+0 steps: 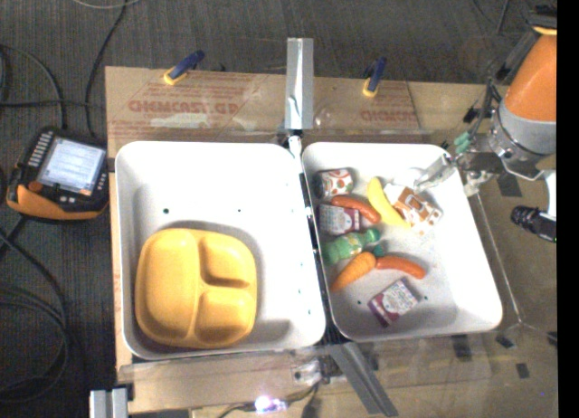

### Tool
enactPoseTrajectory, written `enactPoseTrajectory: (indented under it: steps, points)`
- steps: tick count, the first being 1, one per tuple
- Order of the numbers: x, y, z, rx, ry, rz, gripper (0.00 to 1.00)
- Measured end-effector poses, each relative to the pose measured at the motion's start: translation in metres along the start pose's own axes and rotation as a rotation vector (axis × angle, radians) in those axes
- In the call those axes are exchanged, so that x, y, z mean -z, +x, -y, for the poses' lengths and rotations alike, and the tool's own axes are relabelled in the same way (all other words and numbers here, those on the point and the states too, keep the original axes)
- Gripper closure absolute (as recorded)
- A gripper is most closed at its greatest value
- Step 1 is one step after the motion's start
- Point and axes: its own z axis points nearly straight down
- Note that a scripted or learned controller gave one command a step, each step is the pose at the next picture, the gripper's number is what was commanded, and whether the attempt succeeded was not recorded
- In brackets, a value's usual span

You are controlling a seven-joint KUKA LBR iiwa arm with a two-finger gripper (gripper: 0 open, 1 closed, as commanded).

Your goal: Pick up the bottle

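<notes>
Right bin (470,253) holds a tight cluster of toy food. The bottle (354,245), green with a pale cap end, lies on its side mid-cluster, just above the carrot (353,269) and just below a small dark-labelled packet (338,219). A banana (383,204) and a red sausage-like piece (399,266) sit close by.

Risks: neighbours crowd the bottle on both long sides, so fingers coming down may land on the carrot or the packet, or drag one up instead. The bottle is round and lying flat; a pinch off its axis could roll it away or squirt it out.

Arm: reaches in from the right edge, orange band high, wrist tilted down toward the bin's upper right corner. Gripper (432,175) hangs near a small orange-and-white carton (418,208), well apart from the bottle. Jaws: cannot tell whether spread or closed; the tip is small and blurred here, and nothing is visibly caught there.

Left bin (127,172) carries a yellow divided tray (194,288).
</notes>
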Motion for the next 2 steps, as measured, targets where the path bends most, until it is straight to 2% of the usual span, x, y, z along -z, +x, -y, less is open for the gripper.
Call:
enactPoseTrajectory:
  steps: [1,2]
  points:
    - [-0.104,0.069,0.004,0.073,-0.002,0.004,0.0]
    - [-0.126,0.068,0.106,0.159,-0.013,0.005,0.0]
